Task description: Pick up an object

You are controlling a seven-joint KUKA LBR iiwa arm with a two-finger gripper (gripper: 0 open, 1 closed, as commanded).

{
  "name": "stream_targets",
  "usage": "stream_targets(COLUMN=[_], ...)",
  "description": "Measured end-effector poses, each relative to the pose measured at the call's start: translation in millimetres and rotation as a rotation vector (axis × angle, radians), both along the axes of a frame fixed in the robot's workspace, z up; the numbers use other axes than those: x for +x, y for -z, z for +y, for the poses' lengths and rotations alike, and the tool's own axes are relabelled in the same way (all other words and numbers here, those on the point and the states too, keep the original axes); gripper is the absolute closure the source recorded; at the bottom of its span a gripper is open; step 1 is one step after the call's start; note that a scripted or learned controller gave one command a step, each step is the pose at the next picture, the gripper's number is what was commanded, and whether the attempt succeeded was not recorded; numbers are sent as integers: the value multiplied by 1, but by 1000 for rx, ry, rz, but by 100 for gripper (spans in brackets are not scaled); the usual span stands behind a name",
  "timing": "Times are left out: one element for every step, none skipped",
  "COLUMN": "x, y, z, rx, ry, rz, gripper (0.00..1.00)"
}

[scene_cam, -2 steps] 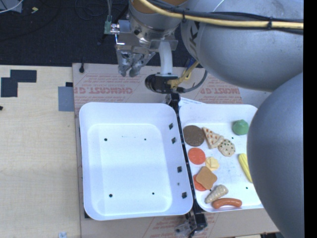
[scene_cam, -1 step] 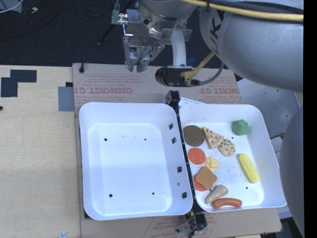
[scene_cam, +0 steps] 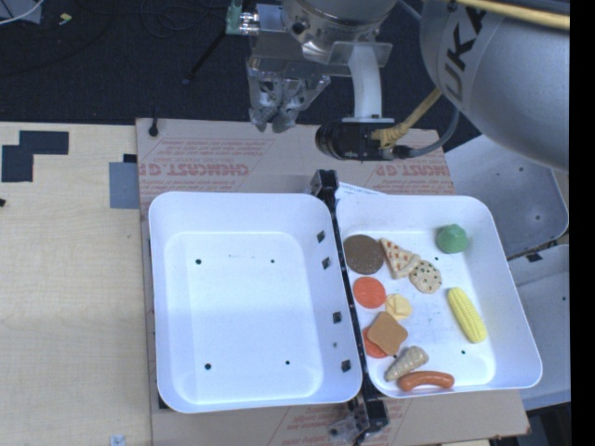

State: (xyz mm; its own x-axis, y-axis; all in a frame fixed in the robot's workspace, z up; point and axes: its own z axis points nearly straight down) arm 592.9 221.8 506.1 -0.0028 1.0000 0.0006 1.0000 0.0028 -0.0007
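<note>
The right bin (scene_cam: 497, 249) holds several toy foods: a brown round patty (scene_cam: 363, 254), a pizza slice (scene_cam: 398, 257), a cookie (scene_cam: 426, 276), a green ball (scene_cam: 452, 238), a corn cob (scene_cam: 466, 314), a red tomato slice (scene_cam: 369, 293), a toast piece (scene_cam: 386, 332), a sausage (scene_cam: 426, 380) and a pale cone (scene_cam: 405, 362). My gripper (scene_cam: 277, 114) hangs high beyond the far edge of the left bin (scene_cam: 177, 221), over the cardboard. Nothing shows between its fingers.
A cardboard sheet (scene_cam: 232, 165) lies under both bins. A black clip divider (scene_cam: 337, 286) joins the bins. The grey arm (scene_cam: 493, 54) crosses the upper right. A wooden benchtop (scene_cam: 65, 277) extends to the left.
</note>
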Motion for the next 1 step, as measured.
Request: stream_targets(x=[-18], y=[-34], z=[-2], rx=[0], ry=[1], rz=[0], gripper=[100])
